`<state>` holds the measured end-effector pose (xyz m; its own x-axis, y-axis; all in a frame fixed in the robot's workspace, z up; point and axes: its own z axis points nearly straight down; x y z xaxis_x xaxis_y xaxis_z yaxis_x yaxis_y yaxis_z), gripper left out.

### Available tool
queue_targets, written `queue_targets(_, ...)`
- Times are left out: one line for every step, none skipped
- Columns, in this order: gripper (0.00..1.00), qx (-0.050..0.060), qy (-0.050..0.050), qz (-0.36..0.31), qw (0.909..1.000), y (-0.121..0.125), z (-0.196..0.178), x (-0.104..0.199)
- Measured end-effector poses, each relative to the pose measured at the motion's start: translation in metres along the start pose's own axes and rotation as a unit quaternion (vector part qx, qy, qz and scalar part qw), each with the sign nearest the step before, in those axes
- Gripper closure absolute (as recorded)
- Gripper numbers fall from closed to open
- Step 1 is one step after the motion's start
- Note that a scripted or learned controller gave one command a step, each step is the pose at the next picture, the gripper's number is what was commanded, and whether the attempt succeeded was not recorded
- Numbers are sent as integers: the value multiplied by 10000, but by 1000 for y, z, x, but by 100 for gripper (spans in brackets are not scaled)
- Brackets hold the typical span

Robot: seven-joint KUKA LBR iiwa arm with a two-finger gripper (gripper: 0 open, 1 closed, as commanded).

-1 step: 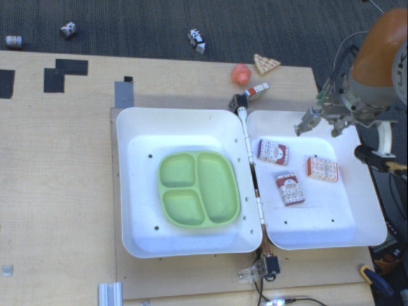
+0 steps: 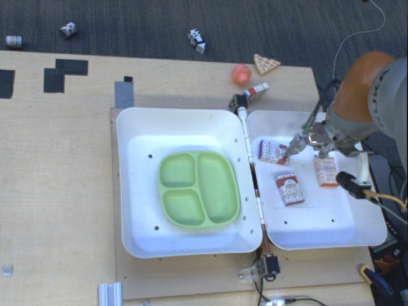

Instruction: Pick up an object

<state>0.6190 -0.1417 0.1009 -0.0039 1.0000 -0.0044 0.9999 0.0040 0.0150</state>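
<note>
Reaching step: the hand [image 2: 294, 146] hovers by a red-and-white packet [image 2: 273, 152]; its grip can't be made out. Next, descend squarely.

The arm [image 2: 382, 97] enters from 3 o'clock. Its outer housing is smooth, rounded and light grey. A glossy orange band [image 2: 357, 85] wraps the segment above the wrist. Below the band sits a darker metal wrist section [image 2: 331, 136]. Thin black cables [image 2: 317, 110] run along the 9 o'clock side of the band.

green tray [image 2: 198, 189] in left bin [image 2: 131, 171] | ball [image 2: 241, 74], slice [image 2: 266, 63] on bench [image 2: 57, 171]
</note>
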Motion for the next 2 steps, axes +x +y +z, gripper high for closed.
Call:
queue_targets(0, 44, 25, 5, 10000, -53, 13, 43)
queue_targets(100, 9, 18, 2, 10000, -51, 2, 43)
